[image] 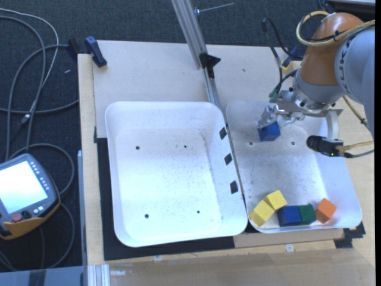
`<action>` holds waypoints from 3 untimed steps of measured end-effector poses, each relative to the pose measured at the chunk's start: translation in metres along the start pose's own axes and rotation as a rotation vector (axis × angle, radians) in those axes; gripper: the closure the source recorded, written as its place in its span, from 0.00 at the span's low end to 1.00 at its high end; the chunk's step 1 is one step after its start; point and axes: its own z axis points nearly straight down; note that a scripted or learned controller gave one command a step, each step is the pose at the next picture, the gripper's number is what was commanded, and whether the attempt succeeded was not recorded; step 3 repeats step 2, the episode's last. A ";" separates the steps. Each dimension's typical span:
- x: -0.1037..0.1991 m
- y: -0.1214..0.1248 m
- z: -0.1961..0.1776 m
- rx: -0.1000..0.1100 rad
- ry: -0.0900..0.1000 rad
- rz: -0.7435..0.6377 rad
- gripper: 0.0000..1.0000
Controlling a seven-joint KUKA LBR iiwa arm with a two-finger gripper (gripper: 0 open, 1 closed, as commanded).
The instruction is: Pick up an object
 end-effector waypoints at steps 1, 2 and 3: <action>0.071 -0.033 -0.056 0.001 0.000 0.000 1.00; 0.162 -0.070 -0.052 0.007 0.000 0.000 1.00; 0.162 -0.070 -0.052 0.007 0.000 0.000 1.00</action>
